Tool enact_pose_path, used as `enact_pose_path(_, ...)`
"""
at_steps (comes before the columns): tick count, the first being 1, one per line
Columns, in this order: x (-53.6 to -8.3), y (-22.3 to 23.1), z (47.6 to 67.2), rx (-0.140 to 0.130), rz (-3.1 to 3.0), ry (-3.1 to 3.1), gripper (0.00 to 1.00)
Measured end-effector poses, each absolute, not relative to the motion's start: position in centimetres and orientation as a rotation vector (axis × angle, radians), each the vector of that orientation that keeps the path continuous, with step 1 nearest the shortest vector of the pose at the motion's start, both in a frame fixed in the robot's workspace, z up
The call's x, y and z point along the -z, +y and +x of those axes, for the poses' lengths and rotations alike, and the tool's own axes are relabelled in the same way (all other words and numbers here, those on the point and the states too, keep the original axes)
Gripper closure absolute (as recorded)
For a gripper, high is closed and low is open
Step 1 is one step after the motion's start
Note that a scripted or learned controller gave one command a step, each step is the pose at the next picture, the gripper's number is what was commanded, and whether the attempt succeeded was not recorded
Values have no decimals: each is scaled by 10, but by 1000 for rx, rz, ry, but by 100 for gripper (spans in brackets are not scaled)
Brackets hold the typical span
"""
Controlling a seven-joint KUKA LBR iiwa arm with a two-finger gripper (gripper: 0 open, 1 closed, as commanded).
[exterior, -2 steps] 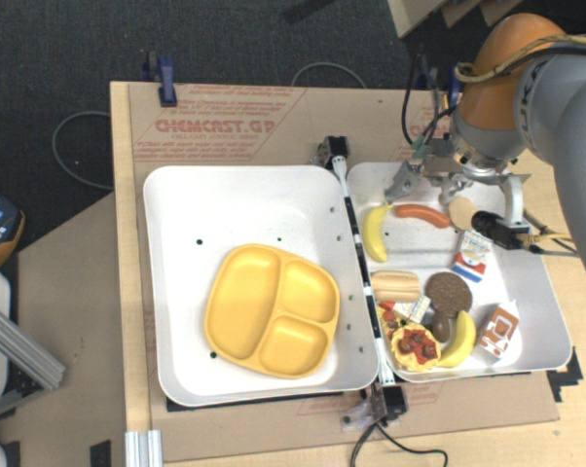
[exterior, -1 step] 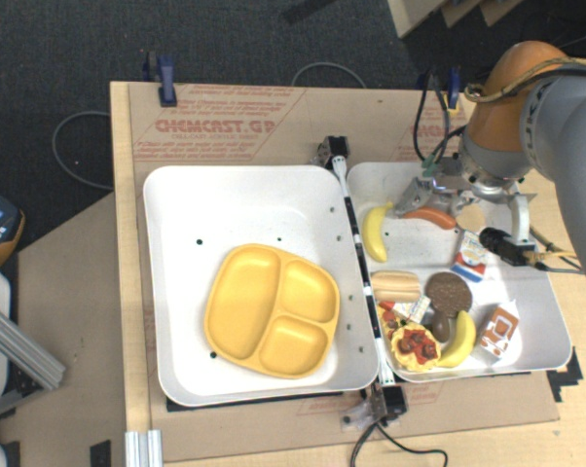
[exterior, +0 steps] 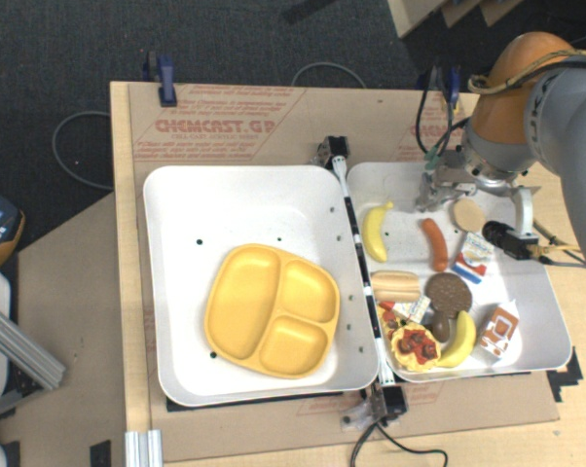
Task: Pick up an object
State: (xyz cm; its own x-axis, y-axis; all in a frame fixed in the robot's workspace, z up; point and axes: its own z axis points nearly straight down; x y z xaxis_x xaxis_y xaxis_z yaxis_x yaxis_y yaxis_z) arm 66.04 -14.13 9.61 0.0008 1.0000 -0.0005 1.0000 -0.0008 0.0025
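Far to the gripper's left in the view, the left bin holds just a yellow tray, so the pick looks better made in the right bin, over whose far end the gripper hovers. I cannot tell how far open it is, or whether it has hold of anything. The likeliest targets lie close by: a banana below and to its left, a sausage just below it, and a tan disc just to its right. The sausage seems the best choice, since it lies alone with bare floor on both long sides. A straight descent with the jaws set across its narrow width should do, centred so it does not roll out. The disc lies flat and offers little to grip. Farther below the gripper things crowd together: a bun, a pizza slice, a brown patty and a lower banana touch or overlap. A carton sits just right of the sausage and could be nudged, and a box lies beyond.
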Motion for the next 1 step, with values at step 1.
enact_pose_path(1, -95, -141, 660, -1, 2221, 2220, 0)
